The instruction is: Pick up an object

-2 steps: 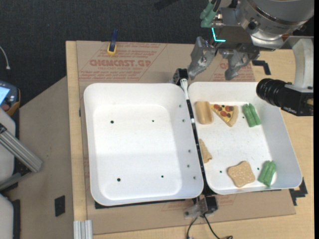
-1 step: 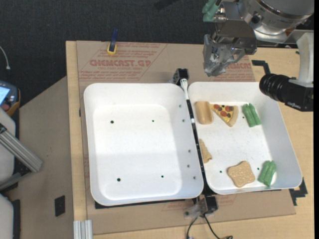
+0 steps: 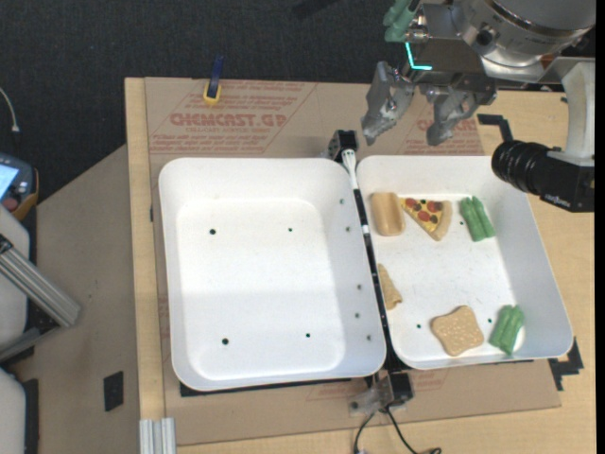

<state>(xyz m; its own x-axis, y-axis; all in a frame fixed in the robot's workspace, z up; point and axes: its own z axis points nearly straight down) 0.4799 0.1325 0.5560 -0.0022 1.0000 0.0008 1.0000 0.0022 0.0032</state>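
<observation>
Grey gripper (image 3: pixel 414 116) hovering above far edge of right bin (image 3: pixel 544 263), fingers spread, grasping nothing. Bread roll (image 3: pixel 385 213), pizza slice (image 3: pixel 426 215) near below. Crowded pair risks glancing, double or missed grab.

Even overhead lighting, sharp in the centre and soft at the top right.
The two white bins (image 3: pixel 255 282) are brightly and evenly lit; the left one shows a paler band across its lower floor and a faint grey shade along its raised walls. The cardboard worktop (image 3: pixel 284 112) is clear enough to read its red print. The arm (image 3: pixel 529 8) at the top right is slightly blurred. The dark floor (image 3: pixel 66 55) lacks detail.
</observation>
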